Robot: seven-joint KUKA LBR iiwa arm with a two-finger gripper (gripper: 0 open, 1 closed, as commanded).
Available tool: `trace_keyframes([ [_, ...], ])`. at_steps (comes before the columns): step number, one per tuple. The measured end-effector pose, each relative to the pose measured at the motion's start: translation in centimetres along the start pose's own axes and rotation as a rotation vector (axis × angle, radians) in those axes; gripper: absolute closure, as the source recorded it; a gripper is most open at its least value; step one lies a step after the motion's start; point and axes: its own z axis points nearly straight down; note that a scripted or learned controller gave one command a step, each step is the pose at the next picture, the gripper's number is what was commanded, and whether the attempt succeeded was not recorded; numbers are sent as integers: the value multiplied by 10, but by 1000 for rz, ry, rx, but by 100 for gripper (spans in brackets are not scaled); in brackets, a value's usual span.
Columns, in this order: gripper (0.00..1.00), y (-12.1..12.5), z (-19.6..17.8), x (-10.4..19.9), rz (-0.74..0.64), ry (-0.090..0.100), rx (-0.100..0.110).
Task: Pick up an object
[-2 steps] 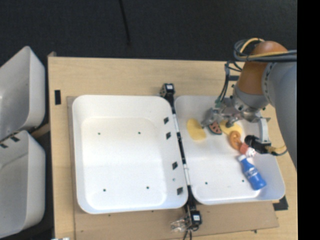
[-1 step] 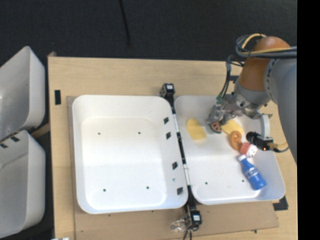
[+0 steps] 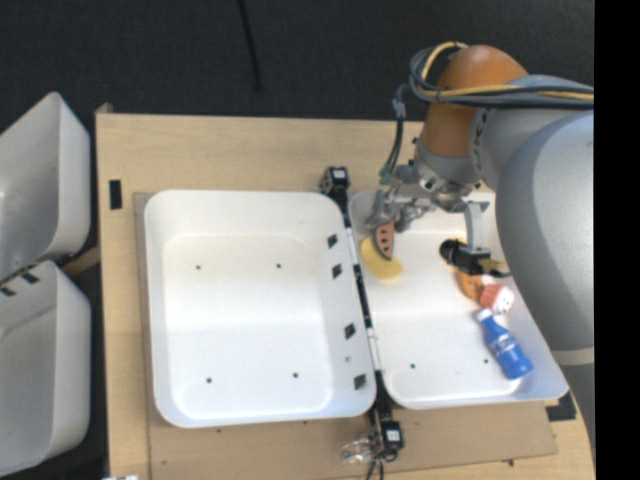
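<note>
Seemingly, the fingers (image 3: 388, 230) pinch a watermelon slice (image 3: 386, 240) just above the yellow piece (image 3: 383, 261).

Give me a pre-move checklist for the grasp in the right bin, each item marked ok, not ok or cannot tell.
1. Gripper is over the right bin: ok.
2. Gripper is lined up with a target: ok, it sits right above the watermelon slice and the yellow piece.
3. An object is seated between the fingers: cannot tell.
4. Target lies away from the bin wall: not ok, both pieces lie close to the divider between the bins.
5. Other items are out of the way: ok, the blue bottle and the orange toy lie apart, toward the arm.
</note>
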Motion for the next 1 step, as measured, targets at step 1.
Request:
trace_keyframes([
  [1, 100, 0, -32, 22, 8, -2, -13],
])
